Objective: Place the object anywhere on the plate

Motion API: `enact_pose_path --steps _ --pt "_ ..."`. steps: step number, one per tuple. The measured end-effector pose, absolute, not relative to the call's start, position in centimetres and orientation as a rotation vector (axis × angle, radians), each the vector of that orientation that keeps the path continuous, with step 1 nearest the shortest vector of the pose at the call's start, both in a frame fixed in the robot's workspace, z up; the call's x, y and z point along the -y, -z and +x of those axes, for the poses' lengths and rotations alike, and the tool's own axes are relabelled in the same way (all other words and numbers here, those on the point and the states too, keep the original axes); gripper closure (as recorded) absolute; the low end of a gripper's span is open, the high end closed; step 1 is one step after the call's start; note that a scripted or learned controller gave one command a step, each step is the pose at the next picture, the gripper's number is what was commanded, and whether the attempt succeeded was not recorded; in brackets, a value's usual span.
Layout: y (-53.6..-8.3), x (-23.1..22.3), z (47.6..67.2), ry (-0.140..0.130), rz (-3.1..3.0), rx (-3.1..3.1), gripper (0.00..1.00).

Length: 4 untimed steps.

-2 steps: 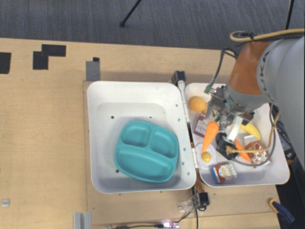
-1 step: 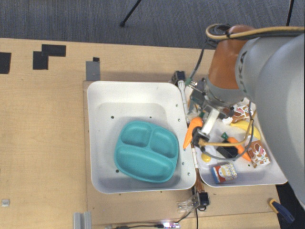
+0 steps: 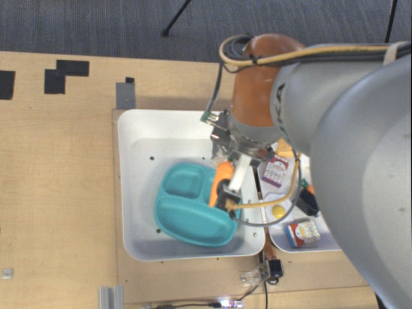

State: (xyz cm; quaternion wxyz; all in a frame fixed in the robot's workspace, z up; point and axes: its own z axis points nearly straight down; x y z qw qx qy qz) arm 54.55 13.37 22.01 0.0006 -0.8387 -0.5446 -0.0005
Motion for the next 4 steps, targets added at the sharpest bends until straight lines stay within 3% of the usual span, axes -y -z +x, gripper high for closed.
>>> enact_pose_path --steps 1,2,3,4 --pt "-22.0 -13.3 54.6 0.001 -2.634 1.711 0.00" --pt "-34.2 -20.7 62.3 0.004 -2.823 1.378 0.00" --pt "-35.1 -20.8 62.3 0.002 -2.816 1.393 1.00" --pt "-20.5 -23.5 58.6 -0.005 -2.889 1.229 1.00"
